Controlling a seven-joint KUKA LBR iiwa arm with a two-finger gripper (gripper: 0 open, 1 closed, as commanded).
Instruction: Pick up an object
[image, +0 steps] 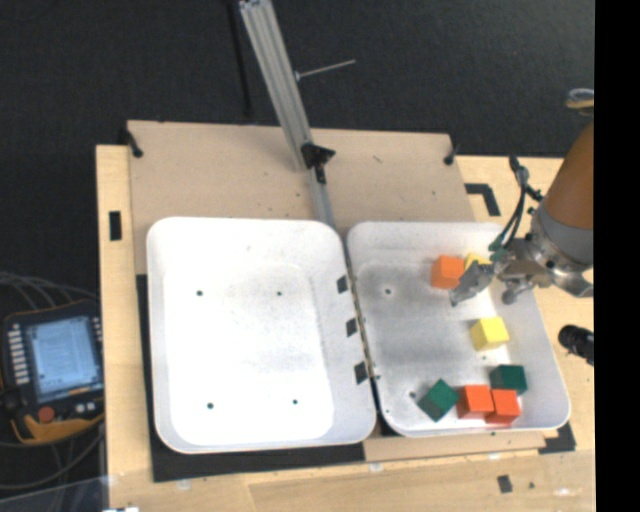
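Observation:
In the right bin (400, 330) lie several small cubes. An orange cube (448, 271) sits near the bin's far side, with a sliver of a yellow block (473, 262) just behind it. A yellow cube (488, 333) rests mid-bin at the right. My gripper (490, 289) hangs over the bin's right part, between the orange cube and the yellow cube. It is open, its left finger (466, 289) close beside the orange cube, and nothing is between the fingers.
Along the right bin's near edge sit a green cube (436, 399), two orange cubes (477, 400) touching each other, and another green cube (509, 377). The left bin (180, 300) lies beside it. A metal pole (290, 100) rises behind the bins.

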